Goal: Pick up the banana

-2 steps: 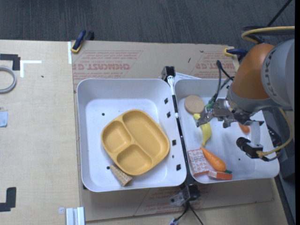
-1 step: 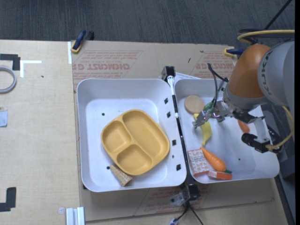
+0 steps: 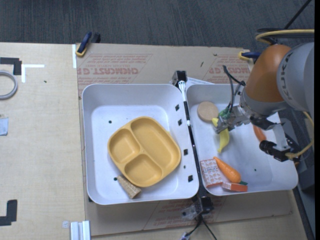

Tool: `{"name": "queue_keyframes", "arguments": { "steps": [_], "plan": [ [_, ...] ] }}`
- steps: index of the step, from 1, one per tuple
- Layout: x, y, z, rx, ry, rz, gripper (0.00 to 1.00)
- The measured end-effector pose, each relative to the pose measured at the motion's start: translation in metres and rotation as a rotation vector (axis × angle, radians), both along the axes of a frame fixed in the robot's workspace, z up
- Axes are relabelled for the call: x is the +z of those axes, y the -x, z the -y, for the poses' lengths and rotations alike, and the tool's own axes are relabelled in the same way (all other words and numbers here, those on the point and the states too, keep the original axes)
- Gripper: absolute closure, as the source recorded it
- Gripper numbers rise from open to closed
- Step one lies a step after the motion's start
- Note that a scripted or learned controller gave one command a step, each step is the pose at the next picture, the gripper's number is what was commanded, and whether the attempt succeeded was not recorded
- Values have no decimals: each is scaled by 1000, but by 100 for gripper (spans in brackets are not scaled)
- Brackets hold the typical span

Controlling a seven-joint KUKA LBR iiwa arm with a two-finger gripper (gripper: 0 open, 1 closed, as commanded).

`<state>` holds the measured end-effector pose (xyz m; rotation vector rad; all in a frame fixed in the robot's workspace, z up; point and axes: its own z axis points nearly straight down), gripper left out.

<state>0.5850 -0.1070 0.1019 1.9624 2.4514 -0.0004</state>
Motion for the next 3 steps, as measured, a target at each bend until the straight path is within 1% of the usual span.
{"name": "queue_keyframes", "arguments": {
  "steps": [1,2,3],
  "plan": [
    [91,-5,-32,341,1,1,100],
    [114,6,-77,236,0,1,100],
    [126,-40,-116,429,1,1,100]
  ]
}}
